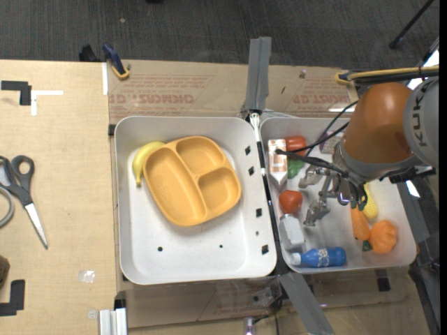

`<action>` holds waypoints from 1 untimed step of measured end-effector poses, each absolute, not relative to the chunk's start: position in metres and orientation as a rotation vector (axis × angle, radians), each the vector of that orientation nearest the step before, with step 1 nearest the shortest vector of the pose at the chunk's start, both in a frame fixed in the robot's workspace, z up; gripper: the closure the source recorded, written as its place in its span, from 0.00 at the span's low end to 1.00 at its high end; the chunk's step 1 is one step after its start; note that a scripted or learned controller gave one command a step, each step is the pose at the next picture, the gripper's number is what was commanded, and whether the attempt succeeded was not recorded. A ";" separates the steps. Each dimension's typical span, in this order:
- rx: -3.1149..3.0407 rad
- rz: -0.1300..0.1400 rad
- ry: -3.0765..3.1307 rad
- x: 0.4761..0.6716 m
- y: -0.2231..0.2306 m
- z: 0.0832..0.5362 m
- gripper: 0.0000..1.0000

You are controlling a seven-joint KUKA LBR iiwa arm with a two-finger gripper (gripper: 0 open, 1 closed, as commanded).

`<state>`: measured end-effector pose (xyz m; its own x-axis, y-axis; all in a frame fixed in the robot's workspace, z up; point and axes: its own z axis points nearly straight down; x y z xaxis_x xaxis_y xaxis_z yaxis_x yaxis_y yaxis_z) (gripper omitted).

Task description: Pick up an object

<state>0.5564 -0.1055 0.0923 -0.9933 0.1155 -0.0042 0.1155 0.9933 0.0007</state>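
Objects in right bin (401, 257), arm bent down over them, gripper (318, 202) open, holding nothing

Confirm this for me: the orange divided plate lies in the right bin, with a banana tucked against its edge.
One detail is wrong. In the camera view, the orange divided plate lies in the left bin, not the right bin. The banana is indeed tucked against its edge.

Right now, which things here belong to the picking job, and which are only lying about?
Job: gripper, red tomato, blue bottle, carrot, small pumpkin, right bin.

Lying about: orange divided plate, banana, left bin, scissors.
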 end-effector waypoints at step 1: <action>0.261 0.001 3.130 0.538 -0.094 0.092 0.00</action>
